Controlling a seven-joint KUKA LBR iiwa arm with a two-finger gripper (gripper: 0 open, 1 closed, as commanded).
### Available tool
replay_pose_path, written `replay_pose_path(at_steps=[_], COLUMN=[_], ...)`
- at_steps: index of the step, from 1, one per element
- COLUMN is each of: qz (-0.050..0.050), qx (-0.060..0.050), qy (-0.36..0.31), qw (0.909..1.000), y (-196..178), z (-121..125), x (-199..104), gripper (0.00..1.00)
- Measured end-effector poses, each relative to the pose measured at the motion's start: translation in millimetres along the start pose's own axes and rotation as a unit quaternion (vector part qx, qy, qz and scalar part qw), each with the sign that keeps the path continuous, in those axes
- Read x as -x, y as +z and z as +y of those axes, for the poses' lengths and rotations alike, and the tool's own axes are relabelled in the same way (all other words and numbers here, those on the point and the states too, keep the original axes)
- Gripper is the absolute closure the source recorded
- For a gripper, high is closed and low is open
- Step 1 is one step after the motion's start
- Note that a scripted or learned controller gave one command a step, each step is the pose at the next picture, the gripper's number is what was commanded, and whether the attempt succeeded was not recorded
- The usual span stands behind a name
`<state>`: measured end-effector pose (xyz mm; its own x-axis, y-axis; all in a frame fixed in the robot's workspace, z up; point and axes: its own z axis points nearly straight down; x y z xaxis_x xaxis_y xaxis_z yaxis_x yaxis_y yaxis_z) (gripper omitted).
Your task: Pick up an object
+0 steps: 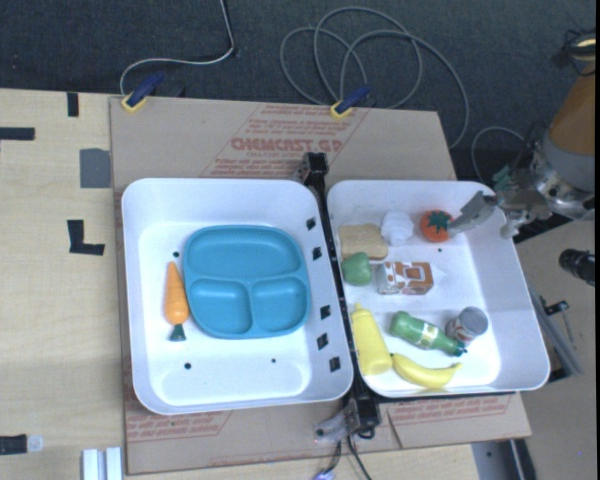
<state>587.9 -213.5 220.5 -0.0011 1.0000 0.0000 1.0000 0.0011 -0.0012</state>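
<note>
While the arm is reaching in from 3 o'clock, you're looking at the hand hanging over the upper-right part of the right bin, just beside the small orange fruit toy. Nothing's sitting between its fingers, and whether they're spread or closed you can't tell from this angle; too small and blurred.

The task's thing isn't fixed yet: any obj. in the right bin could serve. Judging by the approach, the orange toy at the bin's 1 o'clock is looking like the nearest candidate. It's round, bright orange w/ a green top, standing apart from its neighbours, so prob. an easier target than the crowded ones.

The rest are lying packed toward the bin's centre and 6 o'clock, likely just dumped there loose: a white lump, a tan piece, a green round thing, a brown-and-white packet, a green bottle lying on its side, a grey can, a yellow bottle and a banana.

The left bin is carrying a blue divided plate, w/ a carrot lying at its 9 o'clock. Both bins are sitting on cardboard over the worktop.
</note>
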Motion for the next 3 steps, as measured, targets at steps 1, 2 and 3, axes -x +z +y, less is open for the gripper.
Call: replay_pose_path(at_steps=[1,2,3], qz=[-0.001,-0.001,-0.002], qx=[0.003,0.003,0.004], qy=[-0.001,-0.001,-0.001], qw=[1.0000,1.0000,1.0000], y=[133,134,123], z=[37,81,81], x=[6,-20,-19], gripper=[0.00,0.00,1.00])
